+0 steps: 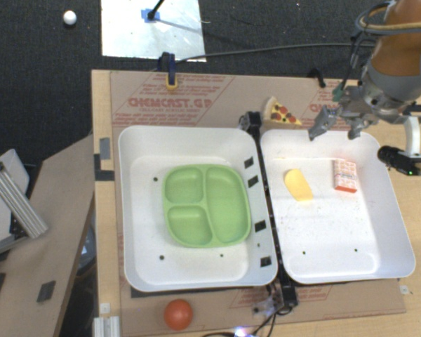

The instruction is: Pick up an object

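While two white bins sit side by side, right bin point(396, 258) holds one yellow block point(298, 185) and one pink box point(345, 175); left bin point(137, 258) one green tray point(205, 205). Gripper point(338, 128) spread wide, empty, above right bin's far edge.

Left bin point(137, 188): green divided tray point(205, 205).
Right bin point(379, 251): yellow block point(298, 185), pink box point(345, 175).
Gripper point(338, 124): open, empty, upper right.

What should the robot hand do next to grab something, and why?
Probably lower the open pincer toward the small pink-and-white box. The pincer hangs above the right white bin's far edge with nothing between its fingers, and the box lies nearest, just below it.
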Controlling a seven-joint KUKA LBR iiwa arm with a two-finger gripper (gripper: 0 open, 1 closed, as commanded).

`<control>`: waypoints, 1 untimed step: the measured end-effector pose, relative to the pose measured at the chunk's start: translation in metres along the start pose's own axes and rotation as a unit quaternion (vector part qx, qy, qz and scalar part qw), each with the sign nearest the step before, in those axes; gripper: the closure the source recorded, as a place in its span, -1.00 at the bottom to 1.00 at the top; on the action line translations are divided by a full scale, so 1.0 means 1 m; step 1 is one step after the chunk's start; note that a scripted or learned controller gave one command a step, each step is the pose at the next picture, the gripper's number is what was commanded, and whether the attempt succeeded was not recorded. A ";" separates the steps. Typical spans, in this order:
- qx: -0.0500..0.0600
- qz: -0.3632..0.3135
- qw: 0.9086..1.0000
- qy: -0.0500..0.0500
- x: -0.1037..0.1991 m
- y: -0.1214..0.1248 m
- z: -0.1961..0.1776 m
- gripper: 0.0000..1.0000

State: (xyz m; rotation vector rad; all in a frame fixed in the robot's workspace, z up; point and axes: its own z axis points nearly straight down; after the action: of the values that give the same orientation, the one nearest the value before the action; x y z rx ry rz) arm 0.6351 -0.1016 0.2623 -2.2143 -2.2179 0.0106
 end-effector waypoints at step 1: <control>-0.006 -0.001 1.000 -0.001 0.000 0.002 -0.008 -1.00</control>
State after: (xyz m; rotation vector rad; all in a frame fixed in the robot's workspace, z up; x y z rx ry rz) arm 0.6370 -0.1014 0.2698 -2.2189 -2.2263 -0.0014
